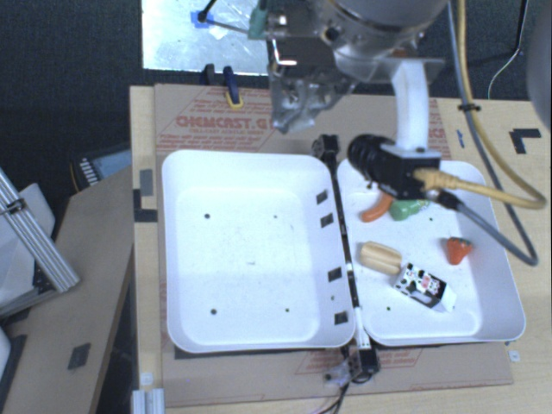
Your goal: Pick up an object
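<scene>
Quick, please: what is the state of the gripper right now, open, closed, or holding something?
Gripper: cannot be told; it looks blurred, near the far rim of the left bin.

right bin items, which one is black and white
The patterned box at the front of the right bin; the others are tan, orange, green and red.

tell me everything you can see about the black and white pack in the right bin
The black and white pack is a small flat boxy item, white with black blotches, looking like printed card or plastic. It lies flat, turned diagonally, on the floor of the right bin, toward the front. The tan block sits just to its upper left, too close to tell whether they touch. Nothing grips it.
</scene>
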### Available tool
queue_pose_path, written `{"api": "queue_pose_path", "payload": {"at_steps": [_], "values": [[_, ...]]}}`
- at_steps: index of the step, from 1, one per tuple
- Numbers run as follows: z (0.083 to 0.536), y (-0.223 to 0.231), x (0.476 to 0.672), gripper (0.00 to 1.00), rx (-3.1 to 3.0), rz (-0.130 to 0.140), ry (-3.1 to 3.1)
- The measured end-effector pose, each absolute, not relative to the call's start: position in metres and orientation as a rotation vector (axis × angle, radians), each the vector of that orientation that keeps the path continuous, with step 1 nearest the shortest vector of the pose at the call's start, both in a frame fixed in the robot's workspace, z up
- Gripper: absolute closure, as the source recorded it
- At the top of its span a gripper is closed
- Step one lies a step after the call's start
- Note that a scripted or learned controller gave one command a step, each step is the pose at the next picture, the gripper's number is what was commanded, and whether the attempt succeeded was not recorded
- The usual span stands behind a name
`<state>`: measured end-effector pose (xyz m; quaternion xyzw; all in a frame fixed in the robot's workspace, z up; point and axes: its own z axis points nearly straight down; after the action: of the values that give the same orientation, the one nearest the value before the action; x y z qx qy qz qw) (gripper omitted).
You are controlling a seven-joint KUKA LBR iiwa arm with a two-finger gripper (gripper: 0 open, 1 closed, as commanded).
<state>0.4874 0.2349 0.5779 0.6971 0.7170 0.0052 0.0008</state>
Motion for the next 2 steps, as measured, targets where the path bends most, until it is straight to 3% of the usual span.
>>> {"api": "queue_pose_path", "payload": {"at_steps": [2], "values": [[0.600,0.235,0.488,1.00,2.177,0.023,2.262]]}}
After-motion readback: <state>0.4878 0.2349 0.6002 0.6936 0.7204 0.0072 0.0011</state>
